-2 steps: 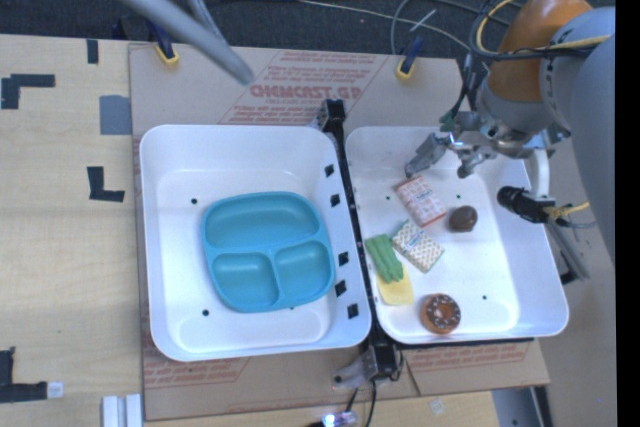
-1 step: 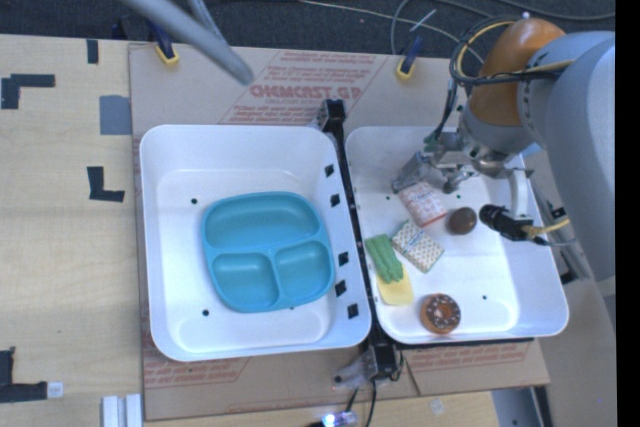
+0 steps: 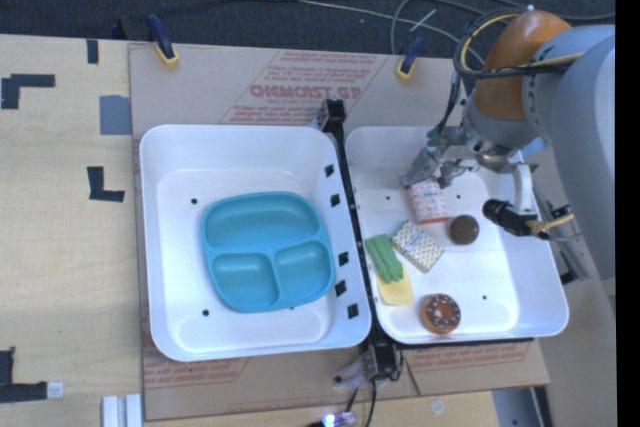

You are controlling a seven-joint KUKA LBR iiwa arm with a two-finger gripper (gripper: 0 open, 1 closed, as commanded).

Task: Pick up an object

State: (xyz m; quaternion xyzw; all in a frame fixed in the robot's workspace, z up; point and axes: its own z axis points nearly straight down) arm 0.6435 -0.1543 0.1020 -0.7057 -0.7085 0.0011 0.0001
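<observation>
Camera view from my end: the arm comes in from the right, orange band up top, wrist bent down over the far part of the right bin. The gripper hangs right above a small white can with a red label, which lies tilted on the bin floor. Honestly I can't tell how the claw is set from this angle, and I can't tell if it's touching the can either. Near the can sit a brown ball, a checkered packet, a green-and-yellow sponge and a chocolate donut. The left bin has a blue divided plate lying flat in it.
</observation>
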